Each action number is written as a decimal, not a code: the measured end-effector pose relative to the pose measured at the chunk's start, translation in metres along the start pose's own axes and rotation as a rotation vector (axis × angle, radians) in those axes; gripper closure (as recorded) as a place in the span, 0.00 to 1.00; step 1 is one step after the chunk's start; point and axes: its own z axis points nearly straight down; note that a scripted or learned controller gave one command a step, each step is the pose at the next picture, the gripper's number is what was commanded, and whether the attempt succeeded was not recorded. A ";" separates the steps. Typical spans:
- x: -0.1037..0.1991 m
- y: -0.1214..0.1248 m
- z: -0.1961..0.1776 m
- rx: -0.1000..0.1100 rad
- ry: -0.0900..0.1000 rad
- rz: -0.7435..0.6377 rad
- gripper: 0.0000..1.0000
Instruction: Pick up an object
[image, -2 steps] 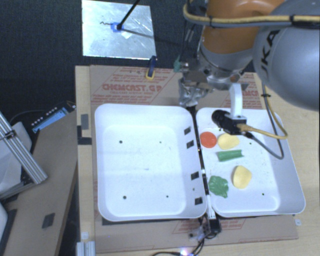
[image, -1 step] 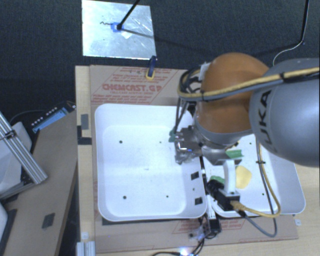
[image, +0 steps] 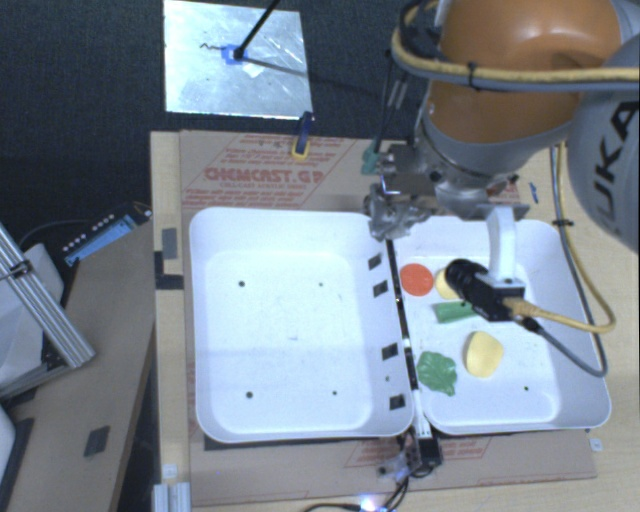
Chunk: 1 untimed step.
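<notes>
**Item 1.** Grey arm with orange band, entering from 3 o'clock. It carries the two-finger gripper, which hangs over the 12 o'clock end of the seam between the 2 bins. Whether the gripper is apart or together cannot be told from this view. No object can be seen in its grasp.

**Item 2.** Left shallow white plastic bin, at 9 o'clock of the seam.

**Item 3.** Right shallow white plastic bin, at 3 o'clock of the seam, touching the left bin along the seam. It holds 5 loose objects, all in its 9 o'clock half:
- 3a. Orange round flat disc, at 10 o'clock of the bin's middle, near the seam and at 5 o'clock of the gripper.
- 3b. Small yellow piece, just beside the disc at 3 o'clock and partly hidden.
- 3c. Green narrow strip, at 5 o'clock of the disc, lying slantwise.
- 3d. Pale yellow rounded lump, at 5 o'clock of the strip and apart from it.
- 3e. Green crinkled leaf-like piece, at 8 o'clock of the lump, near the seam.

**Item 4.** Brown cardboard sheet with red print, lying under both bins.

**Item 5.** Silver foil-like square panel, at 12 o'clock of the left bin, beyond the cardboard.
</notes>
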 end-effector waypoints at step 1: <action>0.014 0.015 -0.002 0.013 -0.003 0.000 1.00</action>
